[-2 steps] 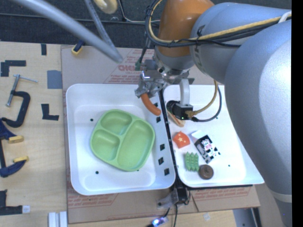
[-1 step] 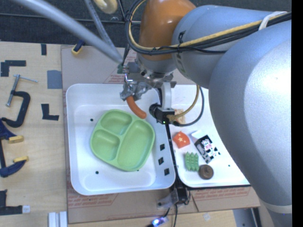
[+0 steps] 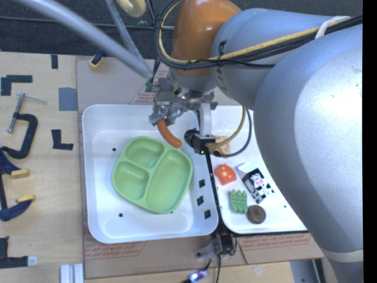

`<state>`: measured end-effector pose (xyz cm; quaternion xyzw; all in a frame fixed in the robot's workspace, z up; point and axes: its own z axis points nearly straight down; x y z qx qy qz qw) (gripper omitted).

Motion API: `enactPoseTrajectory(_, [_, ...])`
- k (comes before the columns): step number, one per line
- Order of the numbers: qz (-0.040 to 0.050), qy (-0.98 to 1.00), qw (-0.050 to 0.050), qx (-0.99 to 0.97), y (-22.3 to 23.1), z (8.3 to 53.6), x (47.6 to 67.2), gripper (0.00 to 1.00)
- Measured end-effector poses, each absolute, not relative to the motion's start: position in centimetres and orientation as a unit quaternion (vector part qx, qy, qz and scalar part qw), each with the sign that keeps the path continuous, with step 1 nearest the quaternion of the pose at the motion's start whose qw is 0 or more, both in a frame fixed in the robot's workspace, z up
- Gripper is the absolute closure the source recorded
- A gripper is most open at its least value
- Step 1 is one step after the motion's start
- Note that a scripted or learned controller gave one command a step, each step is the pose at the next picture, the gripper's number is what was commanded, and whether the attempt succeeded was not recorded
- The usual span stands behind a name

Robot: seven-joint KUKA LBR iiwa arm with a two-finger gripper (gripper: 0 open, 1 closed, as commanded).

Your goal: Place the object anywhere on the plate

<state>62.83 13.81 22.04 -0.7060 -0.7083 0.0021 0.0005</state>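
Note:
A green plate (image 3: 154,174) with three compartments lies in the left white bin (image 3: 97,158). Just above the plate's upper right rim hangs an orange hot-dog-shaped object (image 3: 169,135), tilted. My gripper (image 3: 165,121) reaches down from the grey arm with the orange band and is shut on the upper end of that object. The object's lower end points towards the plate's rim and looks lifted off the bin floor.
The right white bin (image 3: 277,217) holds an orange-red piece (image 3: 225,173), a green ridged block (image 3: 238,201), a black-and-white toy (image 3: 256,184) and a brown disc (image 3: 255,214). Clamps (image 3: 20,135) lie on the bench at the left. The big arm covers the upper right.

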Motion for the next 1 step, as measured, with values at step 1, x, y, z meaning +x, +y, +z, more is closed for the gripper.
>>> enactPoseTrajectory(1, [0.0015, -0.708, 0.0, -0.706, 13.81, 22.12, 62.83, 0.0])
